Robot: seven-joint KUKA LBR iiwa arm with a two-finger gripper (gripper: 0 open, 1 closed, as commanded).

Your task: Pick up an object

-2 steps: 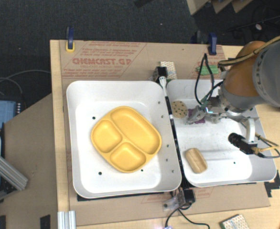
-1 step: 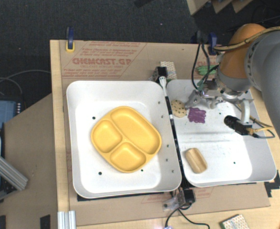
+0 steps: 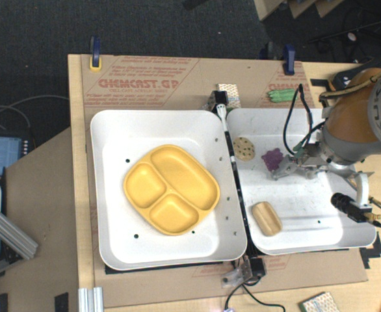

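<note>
Camera view: tool (image 3: 287,169), grip state unclear, sits just at four o'clock of the purple object (image 3: 272,157), so it should perhaps centre there before pinching.

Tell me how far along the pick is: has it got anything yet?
Done: the gripper is down in the right bin, right beside the purple object. In hand: nothing visibly lifted; whether it grips the purple piece is unclear. Left: secure and raise an object. The cookie and tan block lie untouched, and the yellow tray sits in the left bin.
</note>
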